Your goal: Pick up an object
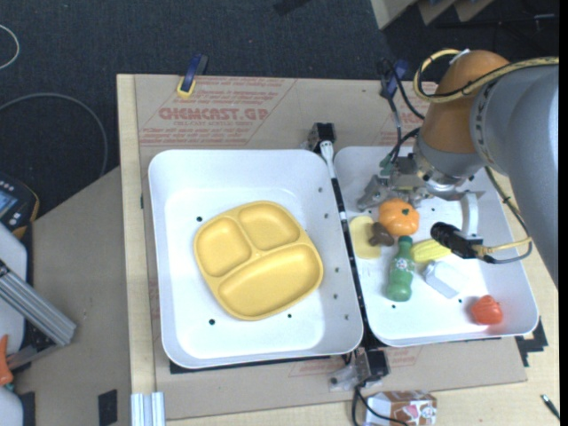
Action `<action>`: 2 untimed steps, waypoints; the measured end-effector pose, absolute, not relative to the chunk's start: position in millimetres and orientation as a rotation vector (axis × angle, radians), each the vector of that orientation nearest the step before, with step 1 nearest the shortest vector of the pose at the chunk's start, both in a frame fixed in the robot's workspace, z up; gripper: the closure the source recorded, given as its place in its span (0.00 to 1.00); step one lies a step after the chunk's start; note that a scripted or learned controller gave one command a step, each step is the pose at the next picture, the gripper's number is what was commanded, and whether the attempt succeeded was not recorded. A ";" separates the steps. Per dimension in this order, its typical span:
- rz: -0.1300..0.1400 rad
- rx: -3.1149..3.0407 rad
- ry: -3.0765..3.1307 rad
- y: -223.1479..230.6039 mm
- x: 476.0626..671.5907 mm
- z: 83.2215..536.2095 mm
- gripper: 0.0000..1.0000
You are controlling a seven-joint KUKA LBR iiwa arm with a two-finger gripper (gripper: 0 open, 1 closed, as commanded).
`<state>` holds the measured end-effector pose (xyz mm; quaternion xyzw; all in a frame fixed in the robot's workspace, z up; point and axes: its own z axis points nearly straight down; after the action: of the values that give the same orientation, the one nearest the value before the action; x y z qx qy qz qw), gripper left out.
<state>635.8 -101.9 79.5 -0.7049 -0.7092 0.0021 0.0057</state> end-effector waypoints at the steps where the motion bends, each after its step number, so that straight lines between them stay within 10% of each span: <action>1: 0.004 -2.219 -2.216 -92.9 596.1 87.1 0.00; 2: 0.000 -2.223 -2.220 -93.5 598.4 97.7 1.00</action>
<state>598.4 -93.5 97.7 -0.7076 -0.7066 0.0000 0.0002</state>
